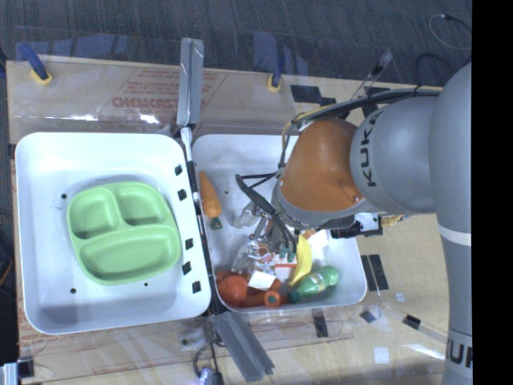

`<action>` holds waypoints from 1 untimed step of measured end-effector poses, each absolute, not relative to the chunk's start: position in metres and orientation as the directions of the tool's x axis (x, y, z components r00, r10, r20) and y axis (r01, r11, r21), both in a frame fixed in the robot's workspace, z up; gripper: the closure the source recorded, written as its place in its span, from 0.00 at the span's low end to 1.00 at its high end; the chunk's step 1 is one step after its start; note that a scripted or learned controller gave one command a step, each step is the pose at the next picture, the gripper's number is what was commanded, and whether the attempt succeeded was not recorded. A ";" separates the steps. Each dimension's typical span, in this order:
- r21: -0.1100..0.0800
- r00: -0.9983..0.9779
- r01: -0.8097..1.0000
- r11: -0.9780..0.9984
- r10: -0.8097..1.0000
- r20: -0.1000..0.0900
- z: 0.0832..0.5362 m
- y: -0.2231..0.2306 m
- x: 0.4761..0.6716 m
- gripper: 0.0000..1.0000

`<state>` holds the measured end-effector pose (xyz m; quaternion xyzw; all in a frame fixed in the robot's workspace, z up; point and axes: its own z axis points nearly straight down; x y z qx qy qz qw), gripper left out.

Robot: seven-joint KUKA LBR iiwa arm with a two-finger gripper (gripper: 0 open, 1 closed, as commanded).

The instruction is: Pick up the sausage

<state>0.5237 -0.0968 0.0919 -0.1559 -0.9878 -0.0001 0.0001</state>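
Note:
A reddish-brown, sausage-like piece (239,292) lies along the front wall of the right bin (240,155), partly under a small white carton (261,278). My gripper (261,235) hangs below the orange wrist band, low over the middle of the right bin. It sits just above and behind the pile that holds the sausage. Nothing shows between the gripper and the pile that I can make out.
An orange carrot (210,196) lies near the right bin's left wall. A yellow banana (303,261) and a green bottle (316,282) lie at the front right, with a small orange piece (273,298) beside them. The left bin (40,167) holds a green divided plate (123,231).

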 end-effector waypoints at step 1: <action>0.000 -0.945 0.327 0.945 0.327 0.000 0.192 -0.046 0.494 0.00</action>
